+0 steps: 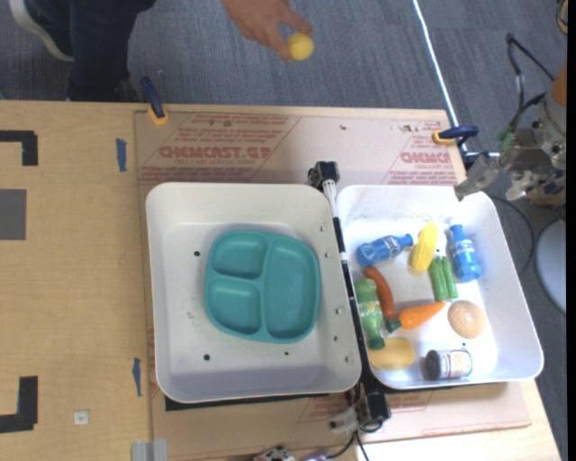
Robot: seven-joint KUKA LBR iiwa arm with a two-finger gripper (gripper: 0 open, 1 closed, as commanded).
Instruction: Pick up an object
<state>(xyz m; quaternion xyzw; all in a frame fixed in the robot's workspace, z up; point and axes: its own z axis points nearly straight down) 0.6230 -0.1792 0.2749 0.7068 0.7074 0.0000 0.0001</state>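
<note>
Sitting in the right bin [513, 360]: two blue bottles [385, 248], one carrot [421, 314], one jar [447, 364]; end effector [504, 171] grip unclear.

The person's hand [261, 22] at the top edge is blurred and cut off by the frame, holding a small yellow object [300, 47] of indistinct type. The gripper [517, 171] is partly cut off at the right edge; its finger state cannot be determined.

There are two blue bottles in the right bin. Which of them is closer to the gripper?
The blue bottle by the bin's right wall, beside the yellow corn, is closer to the gripper. The other blue bottle lies left of the corn.
</note>
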